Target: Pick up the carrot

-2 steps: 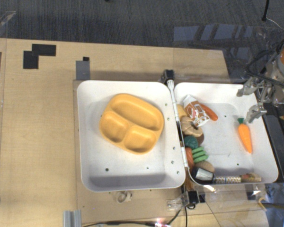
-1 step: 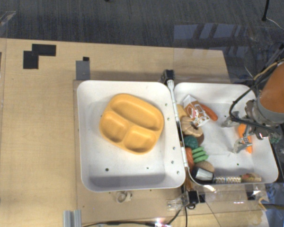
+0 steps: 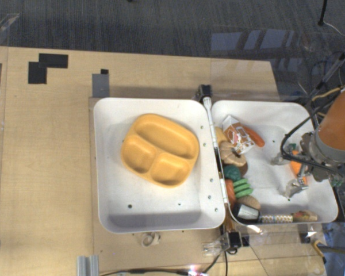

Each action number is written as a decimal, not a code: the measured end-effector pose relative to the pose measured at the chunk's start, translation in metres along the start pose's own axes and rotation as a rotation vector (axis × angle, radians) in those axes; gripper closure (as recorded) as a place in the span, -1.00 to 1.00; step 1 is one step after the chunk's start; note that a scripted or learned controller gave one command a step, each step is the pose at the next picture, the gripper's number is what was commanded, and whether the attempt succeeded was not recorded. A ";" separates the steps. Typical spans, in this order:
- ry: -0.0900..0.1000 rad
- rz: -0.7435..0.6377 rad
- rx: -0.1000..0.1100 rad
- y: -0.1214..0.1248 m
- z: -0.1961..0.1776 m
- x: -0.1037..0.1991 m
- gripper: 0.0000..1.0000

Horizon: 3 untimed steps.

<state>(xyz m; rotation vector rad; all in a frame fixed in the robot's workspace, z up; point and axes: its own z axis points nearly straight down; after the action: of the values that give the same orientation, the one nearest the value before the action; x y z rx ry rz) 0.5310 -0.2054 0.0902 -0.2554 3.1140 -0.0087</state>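
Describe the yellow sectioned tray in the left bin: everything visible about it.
The yellow tray looks like smooth moulded plastic, a rounded square with soft corners. Raised ridges split it into three compartments: one long one across the far side, two smaller ones nearer the camera. It lies flat, turned at a slant to the left bin's walls, roughly mid-bin, touching just the bin floor. Nothing lies in its compartments.
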 end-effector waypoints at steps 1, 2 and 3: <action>-0.009 -0.007 0.005 0.000 -0.013 -0.005 1.00; -0.008 -0.007 0.004 0.001 -0.013 -0.005 -1.00; -0.003 0.054 0.000 0.006 -0.001 0.011 -1.00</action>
<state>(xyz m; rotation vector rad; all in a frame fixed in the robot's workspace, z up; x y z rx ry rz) 0.5189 -0.2015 0.0906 -0.1714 3.1162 -0.0080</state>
